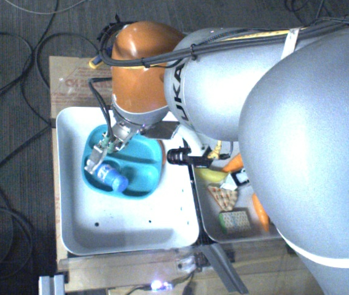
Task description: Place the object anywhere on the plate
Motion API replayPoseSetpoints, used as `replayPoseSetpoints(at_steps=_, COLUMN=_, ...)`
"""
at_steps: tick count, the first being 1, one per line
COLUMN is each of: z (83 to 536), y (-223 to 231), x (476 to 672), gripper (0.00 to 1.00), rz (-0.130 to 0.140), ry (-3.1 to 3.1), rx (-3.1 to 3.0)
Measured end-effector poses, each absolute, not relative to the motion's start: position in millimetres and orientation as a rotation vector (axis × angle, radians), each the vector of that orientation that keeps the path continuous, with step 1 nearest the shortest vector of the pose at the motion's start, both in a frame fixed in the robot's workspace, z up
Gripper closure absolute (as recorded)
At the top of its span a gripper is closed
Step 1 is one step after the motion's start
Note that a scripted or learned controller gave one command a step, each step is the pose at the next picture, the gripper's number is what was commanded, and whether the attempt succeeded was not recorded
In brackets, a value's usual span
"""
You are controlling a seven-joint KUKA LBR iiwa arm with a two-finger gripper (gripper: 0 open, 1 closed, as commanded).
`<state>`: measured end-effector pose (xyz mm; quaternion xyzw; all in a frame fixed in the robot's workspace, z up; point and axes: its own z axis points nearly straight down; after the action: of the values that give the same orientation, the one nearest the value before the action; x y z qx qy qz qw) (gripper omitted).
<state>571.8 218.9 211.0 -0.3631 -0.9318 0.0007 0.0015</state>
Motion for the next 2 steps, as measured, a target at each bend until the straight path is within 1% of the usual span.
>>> replayPoseSetpoints(at_steps=2, z=211.0, y=218.9, x=571.8, gripper=0.00, rz=0.002, ry=-2.925, rx=-1.140)
